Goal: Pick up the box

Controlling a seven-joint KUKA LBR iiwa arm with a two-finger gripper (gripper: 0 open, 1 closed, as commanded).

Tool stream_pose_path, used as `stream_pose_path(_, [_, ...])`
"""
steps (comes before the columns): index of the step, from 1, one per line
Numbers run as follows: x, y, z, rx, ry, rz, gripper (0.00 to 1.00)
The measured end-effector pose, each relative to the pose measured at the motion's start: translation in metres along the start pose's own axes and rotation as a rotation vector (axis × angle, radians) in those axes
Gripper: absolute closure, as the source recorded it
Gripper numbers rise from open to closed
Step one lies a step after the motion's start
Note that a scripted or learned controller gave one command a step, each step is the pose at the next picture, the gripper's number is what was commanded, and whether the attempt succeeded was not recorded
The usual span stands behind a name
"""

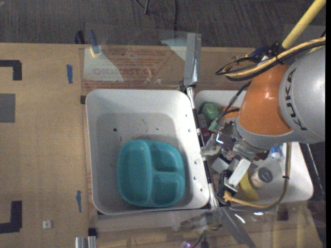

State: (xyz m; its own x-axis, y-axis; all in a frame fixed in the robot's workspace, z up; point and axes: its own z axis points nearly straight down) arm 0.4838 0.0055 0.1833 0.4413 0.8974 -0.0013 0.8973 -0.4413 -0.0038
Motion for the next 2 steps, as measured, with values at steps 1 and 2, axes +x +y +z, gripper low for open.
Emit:
stream_pose_path(1, [-0.084,0.091,-0.140,-0.004,0.001,0.069,0.00])
stream_pose_path(2, [-0.096,0.100,-0.216,-0.005,0.000,-0.100,0.00])
